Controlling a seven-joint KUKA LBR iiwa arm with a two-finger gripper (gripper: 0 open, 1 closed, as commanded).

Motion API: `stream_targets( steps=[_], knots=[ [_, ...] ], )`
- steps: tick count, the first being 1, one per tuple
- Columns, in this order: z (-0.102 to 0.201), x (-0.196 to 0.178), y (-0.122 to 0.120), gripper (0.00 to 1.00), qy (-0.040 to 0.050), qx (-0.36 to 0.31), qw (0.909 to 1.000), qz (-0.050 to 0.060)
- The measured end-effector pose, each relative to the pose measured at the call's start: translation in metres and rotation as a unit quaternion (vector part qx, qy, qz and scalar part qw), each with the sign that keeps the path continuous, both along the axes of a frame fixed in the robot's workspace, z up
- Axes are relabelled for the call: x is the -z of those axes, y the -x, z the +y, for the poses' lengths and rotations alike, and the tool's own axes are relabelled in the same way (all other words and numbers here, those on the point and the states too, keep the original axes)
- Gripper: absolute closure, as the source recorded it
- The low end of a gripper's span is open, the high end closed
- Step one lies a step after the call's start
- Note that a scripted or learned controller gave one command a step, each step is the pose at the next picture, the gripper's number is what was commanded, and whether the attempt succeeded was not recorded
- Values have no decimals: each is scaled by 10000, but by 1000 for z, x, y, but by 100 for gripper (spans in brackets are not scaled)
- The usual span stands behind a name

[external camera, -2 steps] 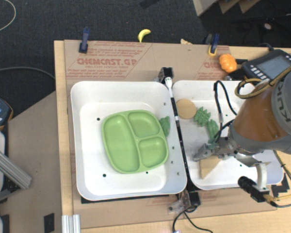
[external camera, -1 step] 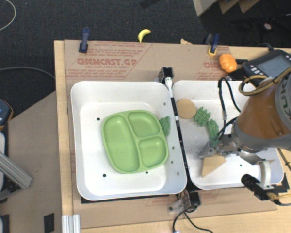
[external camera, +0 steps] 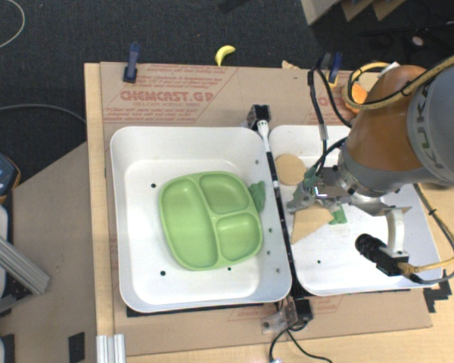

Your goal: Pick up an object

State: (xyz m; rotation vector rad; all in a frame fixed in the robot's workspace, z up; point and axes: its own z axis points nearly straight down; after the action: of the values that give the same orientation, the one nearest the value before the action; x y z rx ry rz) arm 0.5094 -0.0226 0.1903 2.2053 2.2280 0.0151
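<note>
Big green plate with three parts lying flat in the left bin. Tool low over the right bin, beside a tan piece. Cannot tell its grip.

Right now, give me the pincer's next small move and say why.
Probably a short straight drop onto the tan piece. The pincer hangs low over the right bin, near its left wall, with that flat tan piece just below it and a round tan disc beside it. The arm's body hides the fingers, so this is a guess.
</note>
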Motion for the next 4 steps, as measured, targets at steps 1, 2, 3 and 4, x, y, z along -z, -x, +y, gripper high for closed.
stream_targets(
  steps=[1, 2, 3, 4],
  knots=[
    [69, -82, 3, 100, -10, 0, 10000, 7],
    [93, -124, 31, 100, 0, 26, 10000, 34],
    [88, -258, 29, 100, -6, 44, 10000, -31],
    [21, -238, 30, 100, 15, 88, 9999, 69]
  ],
)
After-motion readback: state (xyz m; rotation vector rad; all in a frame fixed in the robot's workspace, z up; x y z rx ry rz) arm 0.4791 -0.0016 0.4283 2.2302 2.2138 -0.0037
